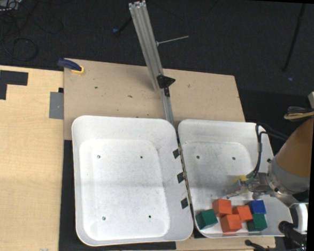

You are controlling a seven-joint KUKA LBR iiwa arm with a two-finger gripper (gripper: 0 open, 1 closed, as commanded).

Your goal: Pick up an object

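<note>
tool [237,188] low in right bin [220,137], just far of block cluster; can't tell opening. orange block [223,206] looks light, rigid; grip flat opposite sides.

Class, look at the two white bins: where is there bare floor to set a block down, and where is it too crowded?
The left bin offers bare floor from wall to wall. In the right bin, the far half, between the divider and the arm, is bare. Its near corner is crowded: orange blocks, green blocks and a blue block cluster beside the gripper.
</note>
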